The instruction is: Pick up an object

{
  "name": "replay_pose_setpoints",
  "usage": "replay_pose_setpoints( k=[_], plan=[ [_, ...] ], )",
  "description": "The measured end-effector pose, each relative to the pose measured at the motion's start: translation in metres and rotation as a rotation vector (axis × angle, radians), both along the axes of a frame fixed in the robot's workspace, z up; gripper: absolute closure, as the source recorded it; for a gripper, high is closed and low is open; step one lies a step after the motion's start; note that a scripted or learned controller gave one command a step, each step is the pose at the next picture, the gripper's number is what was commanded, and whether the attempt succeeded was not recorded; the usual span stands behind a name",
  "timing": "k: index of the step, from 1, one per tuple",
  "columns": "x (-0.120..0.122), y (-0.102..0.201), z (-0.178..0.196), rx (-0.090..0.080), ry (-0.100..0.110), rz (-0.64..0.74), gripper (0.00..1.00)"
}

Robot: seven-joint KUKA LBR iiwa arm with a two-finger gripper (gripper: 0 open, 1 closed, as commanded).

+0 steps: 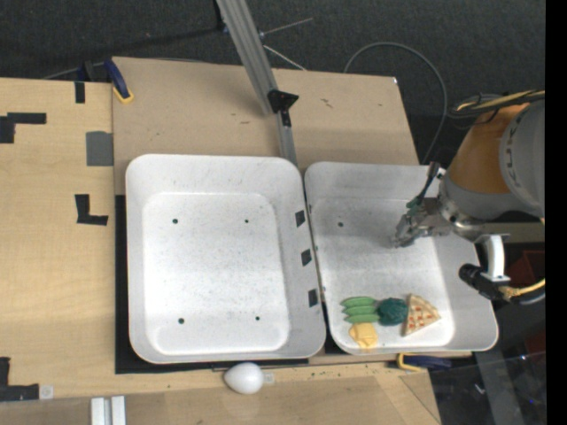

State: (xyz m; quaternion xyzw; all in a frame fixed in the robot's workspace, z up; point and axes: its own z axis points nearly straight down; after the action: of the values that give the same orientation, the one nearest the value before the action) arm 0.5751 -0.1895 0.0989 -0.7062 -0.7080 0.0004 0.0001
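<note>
In the right bin (354, 193), near its front edge, lie a green pea pod (359, 306), a dark green round toy (391, 310), a yellow piece (363, 333) and a pizza slice (419, 314). My gripper (407, 232) hangs low over the middle of that bin, well behind these toys and apart from them. Nothing shows between its tips. The orange-banded wrist (483, 162) reaches in from the right.
The left bin (142, 237) stands beside the right one. A white egg-shaped object (244, 378) lies on the bench in front of the left bin. A grey metal pole (252, 47) slants in from behind. A black cable (496, 286) hangs by the right bin's edge.
</note>
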Motion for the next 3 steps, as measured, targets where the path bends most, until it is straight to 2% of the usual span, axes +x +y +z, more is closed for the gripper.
replay_pose_setpoints(
  k=[1,3],
  plan=[
    [0.001,0.010,0.058,0.000,-0.005,0.000,1.00],
    [-0.014,0.019,0.171,-0.001,-0.006,0.000,1.00]
  ],
)
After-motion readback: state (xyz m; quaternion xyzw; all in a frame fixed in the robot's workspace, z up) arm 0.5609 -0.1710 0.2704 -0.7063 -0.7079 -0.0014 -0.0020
